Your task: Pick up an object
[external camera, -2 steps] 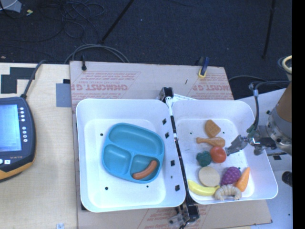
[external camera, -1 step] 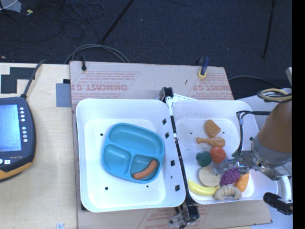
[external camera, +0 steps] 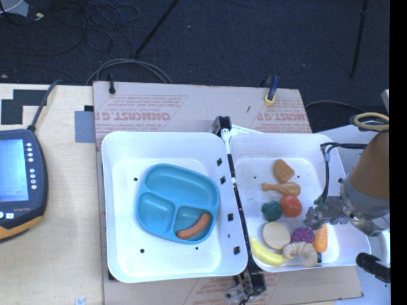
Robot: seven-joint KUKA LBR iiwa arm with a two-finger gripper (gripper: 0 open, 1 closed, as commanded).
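Note:
The right bin (external camera: 254,146) holds several toy foods: a tan bread piece (external camera: 283,170), a drumstick (external camera: 282,187), a red tomato (external camera: 291,206), a green vegetable (external camera: 271,210), a round beige disc (external camera: 276,235), a yellow banana (external camera: 267,253), purple grapes (external camera: 303,235), an orange carrot (external camera: 321,237) and a pale shrimp (external camera: 303,251). My gripper (external camera: 316,216) reaches in from the right, low over the bin's right side. It sits just above the carrot and grapes and to the right of the tomato.
In the left bin (external camera: 121,170) lies a blue divided plate (external camera: 175,199) with a sausage (external camera: 193,227) in its lower right compartment. A black divider with clips (external camera: 230,199) runs between the bins. A pendant (external camera: 18,176) rests at far left.

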